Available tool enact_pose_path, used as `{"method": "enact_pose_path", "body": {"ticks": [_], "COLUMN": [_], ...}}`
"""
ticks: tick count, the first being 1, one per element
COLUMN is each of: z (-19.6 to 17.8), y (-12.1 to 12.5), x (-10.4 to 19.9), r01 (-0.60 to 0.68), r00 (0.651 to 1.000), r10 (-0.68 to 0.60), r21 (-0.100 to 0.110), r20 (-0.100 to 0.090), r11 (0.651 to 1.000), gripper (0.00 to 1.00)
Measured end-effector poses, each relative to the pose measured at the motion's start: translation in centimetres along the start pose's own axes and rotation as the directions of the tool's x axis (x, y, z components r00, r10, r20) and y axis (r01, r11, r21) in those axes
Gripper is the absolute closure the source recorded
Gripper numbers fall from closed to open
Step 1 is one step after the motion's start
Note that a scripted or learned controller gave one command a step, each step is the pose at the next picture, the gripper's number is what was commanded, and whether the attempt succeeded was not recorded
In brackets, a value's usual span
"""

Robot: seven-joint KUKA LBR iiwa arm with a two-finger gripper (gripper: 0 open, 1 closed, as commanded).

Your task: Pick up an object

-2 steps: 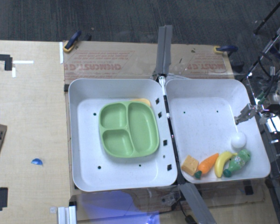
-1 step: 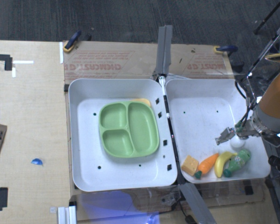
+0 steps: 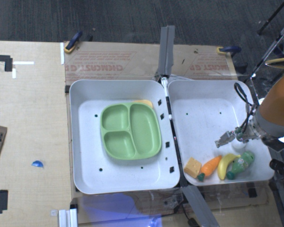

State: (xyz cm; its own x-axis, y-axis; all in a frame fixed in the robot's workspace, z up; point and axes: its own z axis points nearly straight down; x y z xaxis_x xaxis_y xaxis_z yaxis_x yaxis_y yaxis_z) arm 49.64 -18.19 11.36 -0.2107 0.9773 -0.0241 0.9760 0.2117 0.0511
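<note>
Hand (image 3: 231, 137) sits low in right bin (image 3: 203, 103), just above the toys; grip state cannot be told. Along that bin's near edge: yellow block (image 3: 193, 167), carrot (image 3: 210, 166), banana (image 3: 225, 166), green toy (image 3: 241, 163). Left bin (image 3: 85, 126) carries green divided plate (image 3: 131, 130).

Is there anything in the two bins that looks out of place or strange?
One small oddity: a yellow thing pokes out from beneath the far edge of the green divided plate in the left bin, mostly hidden. The toy foods in the right bin lie clustered but unspilled.
</note>
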Motion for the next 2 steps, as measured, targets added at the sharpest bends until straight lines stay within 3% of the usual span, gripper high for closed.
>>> {"method": "enact_pose_path", "body": {"ticks": [1,2], "z": [0.2,2.3], "y": [0.1,-1.3], "x": [1.1,2.8], "r01": [0.094,0.433], "r00": [0.996,0.901], "r10": [-0.094,-0.431], "r21": [0.002,0.036], "r20": [-0.001,-0.046], "r11": [0.996,0.901], "gripper": [0.00,0.00]}}
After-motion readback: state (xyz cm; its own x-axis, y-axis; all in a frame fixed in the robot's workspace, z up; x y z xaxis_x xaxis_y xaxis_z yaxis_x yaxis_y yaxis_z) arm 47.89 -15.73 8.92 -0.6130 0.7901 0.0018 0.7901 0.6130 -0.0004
